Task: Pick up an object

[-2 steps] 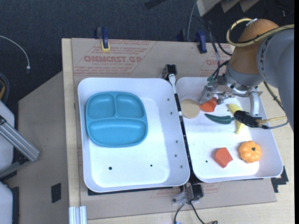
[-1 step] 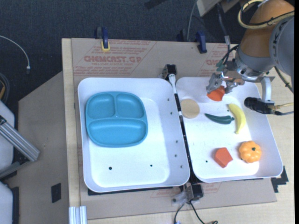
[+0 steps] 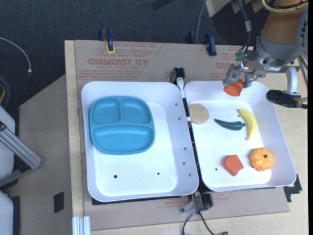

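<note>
Counter (image 3: 73, 131): brown board carrying two white bins side by side. Take the right bin (image 3: 281, 148) as your landmark.

Left bin (image 3: 146, 175), touching the right bin's left wall: holds a blue divided plate (image 3: 121, 124).

Arm (image 3: 283, 18): grey with orange band, above the right bin's far right corner.

Contents of the right bin, largest down: a yellow banana (image 3: 250, 123) right of centre, long axis running roughly near-to-far; a dark green pepper (image 3: 230, 124) just left of the banana, lying crosswise; a tan round disc (image 3: 198, 114) near the bin's left wall; an orange pumpkin (image 3: 261, 159) by the near right corner; a red block (image 3: 234, 164) just left of the pumpkin.

Hand (image 3: 240, 77): at the right bin's far edge. An orange-red piece (image 3: 234, 88) sits directly under the fingertips, touching or nearly so. You cannot tell from this slant whether the fingers are closed around it or merely over it.

Judgement: the piece lies straight below the hand, so whether it rises with the hand decides this try. Watch for a gap under the piece.
</note>
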Motion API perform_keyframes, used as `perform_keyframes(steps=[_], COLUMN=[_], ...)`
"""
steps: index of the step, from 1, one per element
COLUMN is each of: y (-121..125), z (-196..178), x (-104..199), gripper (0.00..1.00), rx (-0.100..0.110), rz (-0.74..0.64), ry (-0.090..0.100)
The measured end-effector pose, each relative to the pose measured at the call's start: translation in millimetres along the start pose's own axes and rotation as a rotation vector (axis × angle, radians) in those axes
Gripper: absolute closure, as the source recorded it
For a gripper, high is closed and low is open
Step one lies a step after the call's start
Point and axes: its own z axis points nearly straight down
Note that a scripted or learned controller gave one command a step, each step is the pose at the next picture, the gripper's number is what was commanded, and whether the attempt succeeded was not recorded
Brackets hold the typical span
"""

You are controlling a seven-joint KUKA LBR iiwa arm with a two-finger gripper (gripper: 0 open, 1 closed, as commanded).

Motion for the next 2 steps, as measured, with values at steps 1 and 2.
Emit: perform_keyframes(steps=[1,2], y=[7.1,8.1], z=[-45.6,-46.5], x=[-1.5,54.1], gripper=[1.0,1.0], rx=[0.001,0.008], rz=[0.0,-0.005], ry=[0.0,0.003])
